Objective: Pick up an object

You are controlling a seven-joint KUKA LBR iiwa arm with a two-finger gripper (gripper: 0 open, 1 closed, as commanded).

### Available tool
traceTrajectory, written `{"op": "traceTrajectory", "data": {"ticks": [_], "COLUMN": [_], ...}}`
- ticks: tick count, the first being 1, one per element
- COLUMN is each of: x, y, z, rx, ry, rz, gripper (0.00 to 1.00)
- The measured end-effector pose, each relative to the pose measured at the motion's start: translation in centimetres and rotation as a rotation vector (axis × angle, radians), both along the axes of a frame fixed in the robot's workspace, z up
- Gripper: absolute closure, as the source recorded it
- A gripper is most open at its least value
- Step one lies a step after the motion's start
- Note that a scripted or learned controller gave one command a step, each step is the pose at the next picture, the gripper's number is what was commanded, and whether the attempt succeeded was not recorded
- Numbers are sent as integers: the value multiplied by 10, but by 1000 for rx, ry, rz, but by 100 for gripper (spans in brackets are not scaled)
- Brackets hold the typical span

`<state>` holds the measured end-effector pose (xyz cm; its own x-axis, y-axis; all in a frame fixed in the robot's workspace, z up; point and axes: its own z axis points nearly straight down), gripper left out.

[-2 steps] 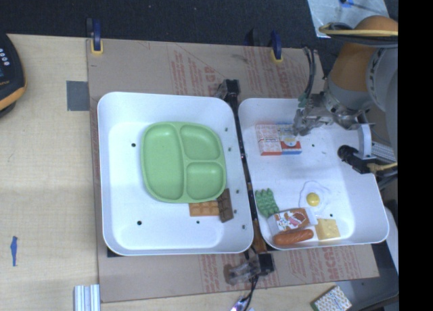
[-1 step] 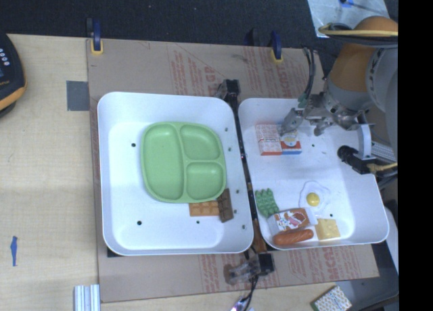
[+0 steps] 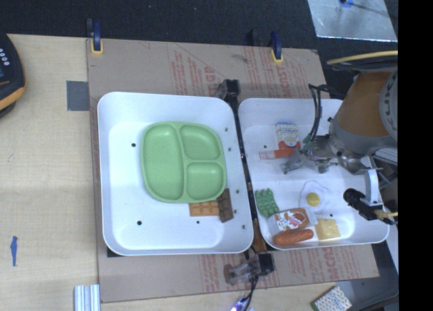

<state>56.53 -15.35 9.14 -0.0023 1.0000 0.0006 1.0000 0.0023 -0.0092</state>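
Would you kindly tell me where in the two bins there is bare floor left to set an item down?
In the left bin, bare floor borders the green plate on its left and far sides. The near right corner holds brown blocks. The right bin is crowded: the tool mid-bin, with the fried egg, sausage and green toy nearer.

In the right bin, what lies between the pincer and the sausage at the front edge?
In the camera view, a fried egg and a printed packet lie between the pincer and the sausage.
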Motion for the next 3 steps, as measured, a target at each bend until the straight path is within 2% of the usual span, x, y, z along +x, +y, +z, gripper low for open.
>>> {"op": "traceTrajectory", "data": {"ticks": [1,2,3], "x": [93,-2,96], "y": [-48,-42,-29], "z": [2,0,24], "rx": [-5,1,-2], "ry": [-16,2,-17], "rz": [4,0,6], "gripper": [0,0,0]}}
